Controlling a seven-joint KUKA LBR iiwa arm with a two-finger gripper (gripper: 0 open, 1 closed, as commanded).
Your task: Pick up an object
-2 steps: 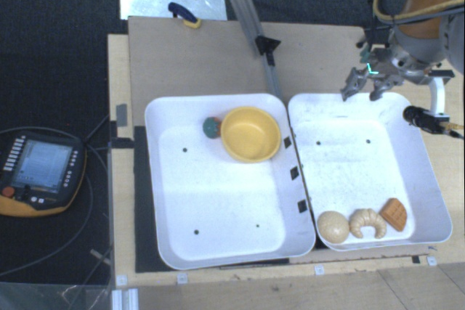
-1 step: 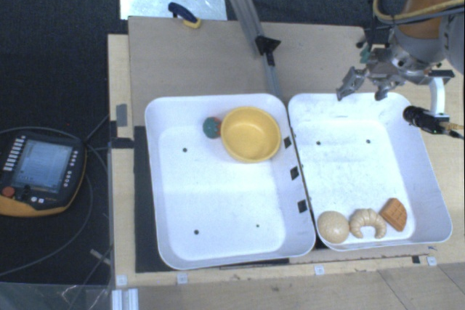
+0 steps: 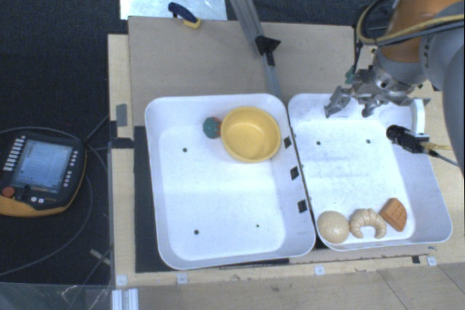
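Our hand, fingers spread and holding nothing, hovers over the right white bin's far edge; we should travel toward the near corner's pale round bun, descending straight.

No text, label or number is legible on anything in view.
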